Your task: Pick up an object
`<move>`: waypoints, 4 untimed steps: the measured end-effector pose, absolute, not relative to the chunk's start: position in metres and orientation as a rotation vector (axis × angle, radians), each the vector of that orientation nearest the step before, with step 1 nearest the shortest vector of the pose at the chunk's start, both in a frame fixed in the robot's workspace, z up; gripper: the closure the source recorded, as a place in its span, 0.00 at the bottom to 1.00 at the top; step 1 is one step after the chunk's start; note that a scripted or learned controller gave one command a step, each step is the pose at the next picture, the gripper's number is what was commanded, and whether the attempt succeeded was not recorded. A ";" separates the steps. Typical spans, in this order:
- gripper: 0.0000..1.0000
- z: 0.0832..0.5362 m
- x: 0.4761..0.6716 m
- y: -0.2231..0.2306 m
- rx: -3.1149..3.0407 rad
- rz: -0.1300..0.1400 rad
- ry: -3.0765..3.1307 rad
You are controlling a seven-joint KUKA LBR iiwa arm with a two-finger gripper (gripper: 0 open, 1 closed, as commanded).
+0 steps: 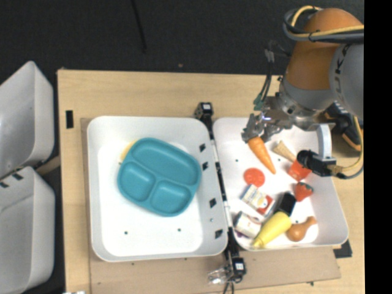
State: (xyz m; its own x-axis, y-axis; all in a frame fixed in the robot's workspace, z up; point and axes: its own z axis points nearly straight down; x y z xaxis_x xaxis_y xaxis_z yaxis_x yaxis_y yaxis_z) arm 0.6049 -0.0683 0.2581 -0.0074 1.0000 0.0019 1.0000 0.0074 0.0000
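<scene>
Since the gripper (pixel 257 129) hangs at the upper tip of the carrot (pixel 261 152) in the right bin (pixel 334 225), pinching nothing I can make out, it should straddle the carrot's thick middle before closing.

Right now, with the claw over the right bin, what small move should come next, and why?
Probably lower a little onto the carrot. The claw sits at the carrot's top end, in the right bin, with nothing visibly between its fingers, so the pick looks not yet made.
</scene>
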 end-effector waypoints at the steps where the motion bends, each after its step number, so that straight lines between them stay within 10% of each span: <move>1: 1.00 0.243 0.601 -0.013 -2.213 -0.001 -2.228; 4: 1.00 0.251 0.603 0.079 -2.217 -0.001 -2.226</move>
State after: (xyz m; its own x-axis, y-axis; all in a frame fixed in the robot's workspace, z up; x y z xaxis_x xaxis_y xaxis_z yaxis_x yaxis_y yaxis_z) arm 0.6026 0.0788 0.2506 -0.0041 1.0000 0.0002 1.0000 0.0041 0.0009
